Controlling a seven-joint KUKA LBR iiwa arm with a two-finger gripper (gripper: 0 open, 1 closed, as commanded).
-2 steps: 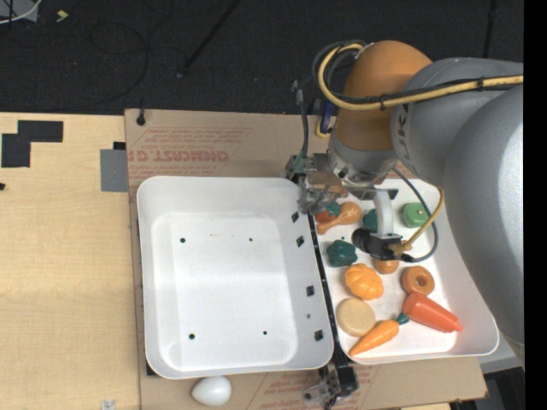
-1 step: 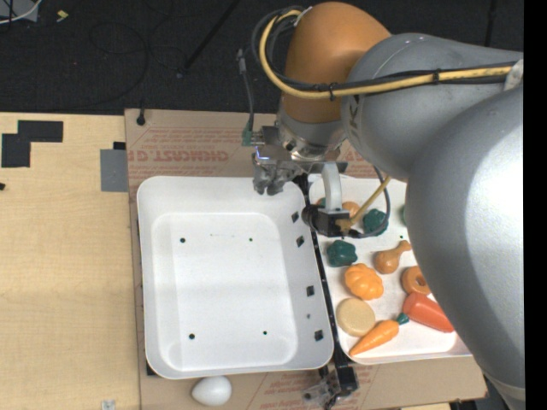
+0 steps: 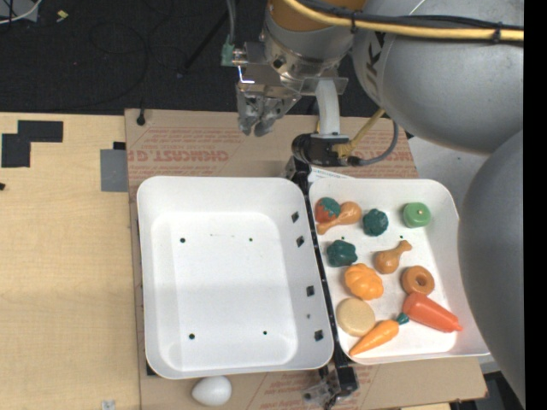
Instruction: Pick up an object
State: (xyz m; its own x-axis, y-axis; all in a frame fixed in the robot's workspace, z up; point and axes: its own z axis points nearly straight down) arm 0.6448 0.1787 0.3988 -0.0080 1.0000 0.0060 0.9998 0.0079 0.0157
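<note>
My gripper [image 3: 259, 123] hangs high over the brown cardboard behind the left bin [image 3: 154, 229], well clear of every object. Its fingers look shut, with nothing between them. The toy foods lie in the right bin [image 3: 444, 196]: a drumstick [image 3: 339, 214], two dark teal broccoli pieces [image 3: 374, 222] [image 3: 342, 252], a green round piece [image 3: 416, 214], a smaller drumstick [image 3: 393, 256], an orange pumpkin [image 3: 363, 281], a brown donut [image 3: 417, 279], a cream disc [image 3: 355, 316], a carrot [image 3: 376, 336] and a red-orange cone [image 3: 432, 313].
A white egg [image 3: 211, 390] lies on the cardboard outside the left bin's front edge. The two bins meet along a black-clipped divider [image 3: 309, 263]. The arm's large grey body [image 3: 444, 58] looms over the right bin's back and right side.
</note>
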